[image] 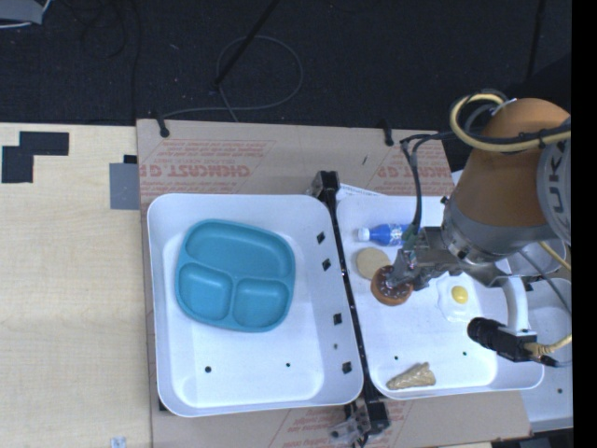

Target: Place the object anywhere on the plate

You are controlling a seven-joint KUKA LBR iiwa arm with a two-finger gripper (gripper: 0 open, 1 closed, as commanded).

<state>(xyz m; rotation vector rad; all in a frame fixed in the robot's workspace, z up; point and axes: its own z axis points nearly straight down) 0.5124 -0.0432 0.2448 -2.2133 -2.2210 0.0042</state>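
1. Our gripper [399, 276] hangs low over the right bin [485, 367], directly above a brown ring-shaped donut [392, 290]. We judge the donut to be the object to move, since the gripper sits right at it.

2. We cannot tell how the jaws stand: the wrist body hides them from above, and whether they touch the donut is unclear.

3. Just beyond the jaws, toward the bin's far wall, lies a tan round cookie [371, 260], touching or nearly touching the donut. Farther that way lies a small bottle [382, 235] with a blue label. This crowding probably explains the straight-down approach.

4. To the arm side of the jaws sits a fried egg toy [457, 297]; toward the near rim, well apart, lies a cone-shaped piece [411, 376].

5. The blue plate [235, 275], with three compartments, rests in the left bin [187, 381], well apart from the jaws across the divider between the bins. We judge the carry has not begun.
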